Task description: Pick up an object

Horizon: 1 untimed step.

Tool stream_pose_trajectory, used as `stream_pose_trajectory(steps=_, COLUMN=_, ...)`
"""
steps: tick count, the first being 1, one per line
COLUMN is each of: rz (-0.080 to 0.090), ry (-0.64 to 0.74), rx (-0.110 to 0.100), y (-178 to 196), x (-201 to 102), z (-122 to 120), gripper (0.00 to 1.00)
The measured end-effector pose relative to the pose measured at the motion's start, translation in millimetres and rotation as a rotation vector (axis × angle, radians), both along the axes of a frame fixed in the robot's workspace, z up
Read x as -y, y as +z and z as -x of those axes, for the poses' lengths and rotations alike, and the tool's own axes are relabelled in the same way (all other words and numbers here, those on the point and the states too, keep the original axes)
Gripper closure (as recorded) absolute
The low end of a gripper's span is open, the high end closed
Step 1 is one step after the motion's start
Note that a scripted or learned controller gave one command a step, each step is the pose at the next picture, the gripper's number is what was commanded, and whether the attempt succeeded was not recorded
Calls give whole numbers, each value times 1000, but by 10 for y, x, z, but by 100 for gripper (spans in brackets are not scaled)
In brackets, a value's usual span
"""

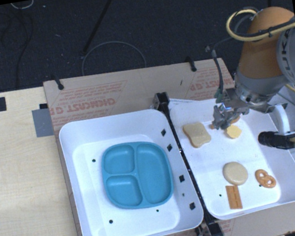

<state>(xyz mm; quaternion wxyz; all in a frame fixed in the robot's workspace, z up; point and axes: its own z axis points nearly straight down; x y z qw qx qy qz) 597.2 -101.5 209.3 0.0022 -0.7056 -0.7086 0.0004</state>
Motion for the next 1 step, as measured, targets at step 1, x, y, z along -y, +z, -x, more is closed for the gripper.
stream_pose_trajectory(steps=1, rz=1, ry=-1, rx=-1, y=12, x=-599, z=103, gripper=100)
